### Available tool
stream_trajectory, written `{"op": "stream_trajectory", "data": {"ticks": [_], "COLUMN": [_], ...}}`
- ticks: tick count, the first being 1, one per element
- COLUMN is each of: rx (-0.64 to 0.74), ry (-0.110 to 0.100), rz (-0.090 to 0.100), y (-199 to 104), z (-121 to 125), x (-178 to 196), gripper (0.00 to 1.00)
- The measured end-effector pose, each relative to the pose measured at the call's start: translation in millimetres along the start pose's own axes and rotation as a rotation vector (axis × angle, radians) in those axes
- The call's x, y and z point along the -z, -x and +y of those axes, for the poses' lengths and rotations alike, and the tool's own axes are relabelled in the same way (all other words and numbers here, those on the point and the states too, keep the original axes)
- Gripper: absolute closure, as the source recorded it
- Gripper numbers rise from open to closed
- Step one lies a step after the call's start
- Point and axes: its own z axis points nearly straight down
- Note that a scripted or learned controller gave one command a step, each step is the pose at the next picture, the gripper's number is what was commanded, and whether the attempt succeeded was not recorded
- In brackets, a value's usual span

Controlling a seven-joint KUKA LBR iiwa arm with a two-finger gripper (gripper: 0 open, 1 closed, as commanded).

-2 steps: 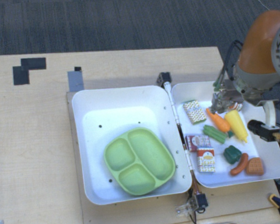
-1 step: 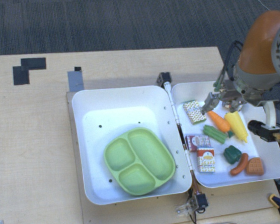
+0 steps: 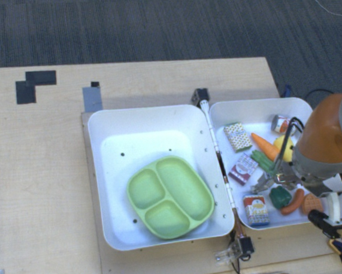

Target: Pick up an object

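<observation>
On the bench (image 3: pixel 36 176), two shallow white bins sit side by side. Left bin (image 3: pixel 111 169): contains a green divided tray (image 3: pixel 169 197) with three compartments, lying near the front right of the bin. Right bin (image 3: pixel 233 208): contains a patterned packet (image 3: pixel 238 136) near the back, an orange carrot (image 3: pixel 264 145), a red and white packet (image 3: pixel 243 169), a small carton (image 3: pixel 256 209) at the front, a dark green object (image 3: pixel 279 197) and an orange-red object (image 3: pixel 293 203) just beside it. The arm (image 3: pixel 328 139) reaches in from the right, over the right bin. The hand (image 3: pixel 265 182) is low among the objects, between the red and white packet and the dark green object. Finger state: cannot be determined. No object is visibly held.
</observation>
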Motion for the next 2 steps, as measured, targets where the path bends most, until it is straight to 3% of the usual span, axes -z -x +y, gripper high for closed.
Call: {"op": "stream_trajectory", "data": {"ticks": [1, 2], "rx": [0.000, 0.002], "ry": [0.008, 0.001], "rz": [-0.001, 0.003], "y": [0, -90], "z": [3, 95], "x": [12, 99], "gripper": [1.00, 1.00]}}
